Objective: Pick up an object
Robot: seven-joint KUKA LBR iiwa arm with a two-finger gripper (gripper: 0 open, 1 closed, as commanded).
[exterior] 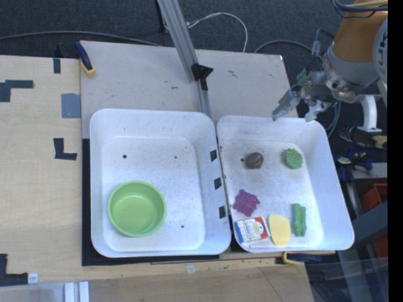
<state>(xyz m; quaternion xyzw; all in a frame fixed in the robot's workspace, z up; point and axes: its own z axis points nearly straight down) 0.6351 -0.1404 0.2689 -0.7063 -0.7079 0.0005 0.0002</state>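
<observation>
Camera view: brown object below-left of empty gripper

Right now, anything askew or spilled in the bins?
Nothing stands out. Green bowl sits upright in the left bin; the small items lie apart in the right bin. The hand hovers at that bin's far rim, holding nothing visible.

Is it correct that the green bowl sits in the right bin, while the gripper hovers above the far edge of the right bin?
Not quite. The camera view shows the green bowl in the left bin, at its near left corner, not in the right bin. The rest holds: the gripper hovers above the far edge of the right bin.
</observation>
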